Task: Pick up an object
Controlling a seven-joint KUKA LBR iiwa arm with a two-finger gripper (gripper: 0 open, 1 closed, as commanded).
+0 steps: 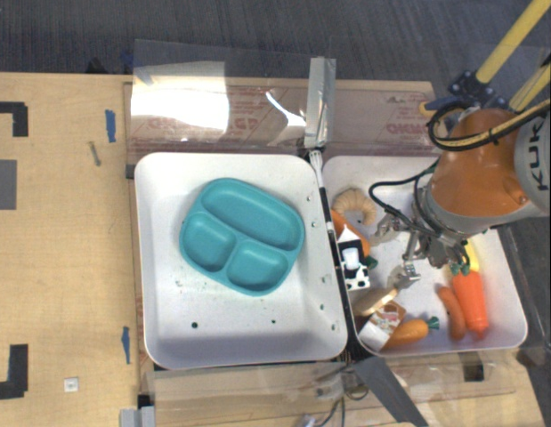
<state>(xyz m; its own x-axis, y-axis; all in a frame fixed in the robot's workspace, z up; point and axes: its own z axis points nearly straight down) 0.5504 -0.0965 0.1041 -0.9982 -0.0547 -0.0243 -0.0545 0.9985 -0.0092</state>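
The desk is pale plywood under two white bins. The left bin carries a teal divided plate. In the right bin, the claw hangs released over toys, near two carrots.

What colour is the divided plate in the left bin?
Teal, seen in the camera view: divided plate.
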